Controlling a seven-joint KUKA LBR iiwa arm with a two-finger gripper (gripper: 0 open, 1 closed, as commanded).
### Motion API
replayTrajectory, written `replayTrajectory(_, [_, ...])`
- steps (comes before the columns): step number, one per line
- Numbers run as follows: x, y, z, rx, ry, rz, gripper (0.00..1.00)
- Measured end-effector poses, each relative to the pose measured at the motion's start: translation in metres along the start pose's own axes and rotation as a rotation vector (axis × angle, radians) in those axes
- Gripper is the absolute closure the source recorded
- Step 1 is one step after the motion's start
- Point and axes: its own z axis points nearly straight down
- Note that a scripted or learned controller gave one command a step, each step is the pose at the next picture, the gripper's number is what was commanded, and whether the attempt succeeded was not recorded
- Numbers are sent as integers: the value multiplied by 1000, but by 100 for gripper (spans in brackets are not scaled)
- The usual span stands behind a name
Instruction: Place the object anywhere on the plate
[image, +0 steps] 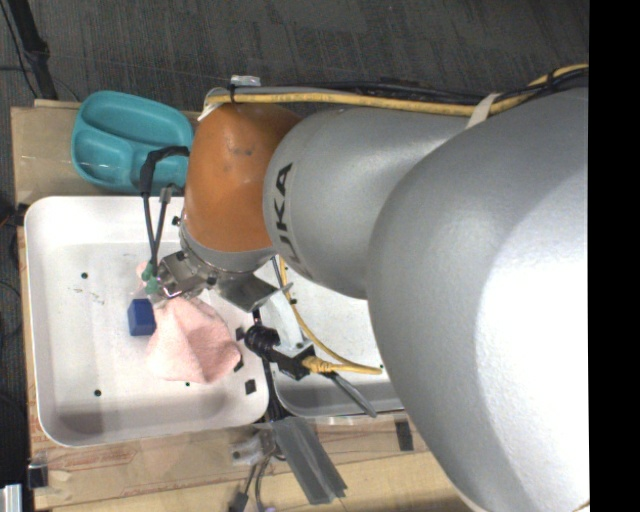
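Gripper (172, 283) sits low in the left bin (60, 260), mostly hidden under the orange band (225, 180) of the arm (450, 250); whether it is apart or together cannot be told. Just beside it, to its lower left, a small blue block (141, 318) lies on the bin floor, touching the edge of a pink cloth (195, 342). A teal object (125, 140) rests on the bench (30, 130) beyond the bin's far rim.
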Motion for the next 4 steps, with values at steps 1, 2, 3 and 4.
replayTrajectory(1, [45,-18,58,5,1,-24,100])
replayTrajectory(2, [-19,-19,-23,1,0,21,100])
replayTrajectory(3, [-52,76,73,5,1,199,100])
replayTrajectory(4, [-186,66,27,0,2,-14,100])
